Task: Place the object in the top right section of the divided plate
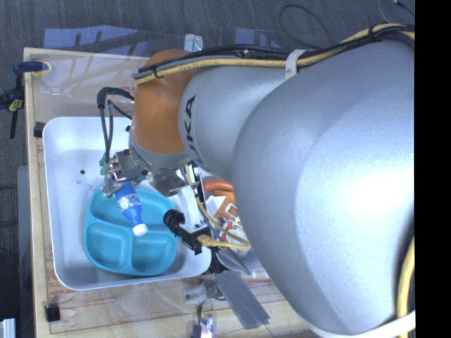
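From my feed I look down on a dark ribbed floor (pixel 176 5) around a pale wooden bench (pixel 70 69), with a blue clamp (pixel 28 67) on its upper left corner. A white bin (pixel 63 160) sits on the left of the bench, and in its lower half lies a blue divided plate (pixel 123 245), its compartments showing as shallow wells. The arm (pixel 317 167) fills most of my right side, a big grey casing with an orange band (pixel 158 115) above the wrist; beside that band I can read black letters, "KA", the tail of the KUKA name, running sideways on the grey shell. Black and yellow cables (pixel 239 51) run along the top of the arm, bound by a white tie. The gripper (pixel 120 182) hangs over the plate's upper edge, and I cannot tell how its jaws stand, since the wrist hardware hides them. Just under it a small clear bottle (pixel 132 210) with a blue label and a white cap lies tilted on the plate, cap toward the plate's middle divider; the label is too blurred for me to read. To the right, under the arm, I see an orange and white packet (pixel 225 213) with print I cannot make out.
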Tool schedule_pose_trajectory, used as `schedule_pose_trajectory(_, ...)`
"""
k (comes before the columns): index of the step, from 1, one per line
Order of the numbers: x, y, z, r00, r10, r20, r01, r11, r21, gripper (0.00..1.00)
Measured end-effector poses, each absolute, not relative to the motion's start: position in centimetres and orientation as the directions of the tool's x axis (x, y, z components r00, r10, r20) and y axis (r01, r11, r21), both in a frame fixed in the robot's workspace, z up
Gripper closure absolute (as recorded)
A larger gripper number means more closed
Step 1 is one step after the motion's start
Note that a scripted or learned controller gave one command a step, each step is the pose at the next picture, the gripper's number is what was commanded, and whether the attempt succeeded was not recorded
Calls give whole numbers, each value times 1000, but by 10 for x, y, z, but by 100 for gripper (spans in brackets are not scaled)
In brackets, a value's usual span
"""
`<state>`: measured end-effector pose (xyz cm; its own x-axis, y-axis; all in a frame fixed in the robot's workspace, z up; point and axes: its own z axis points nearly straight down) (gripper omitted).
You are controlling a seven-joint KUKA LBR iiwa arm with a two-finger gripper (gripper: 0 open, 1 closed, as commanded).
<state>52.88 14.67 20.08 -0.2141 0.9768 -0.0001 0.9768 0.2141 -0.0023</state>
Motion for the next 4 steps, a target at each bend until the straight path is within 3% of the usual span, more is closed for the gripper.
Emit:
schedule_pose_trajectory(1, 475, 126, 190, -120, 993, -1, 993, 120, -6, 100)
schedule_pose_trajectory(2, 476, 136, 204, -186, 983, -1, 983, 186, -4, 100)
schedule_pose_trajectory(3, 476, 71, 195, -242, 970, 0, 970, 242, -5, 100)
schedule_pose_trajectory(4, 476, 112, 210, -258, 966, 0, 966, 258, -4, 100)
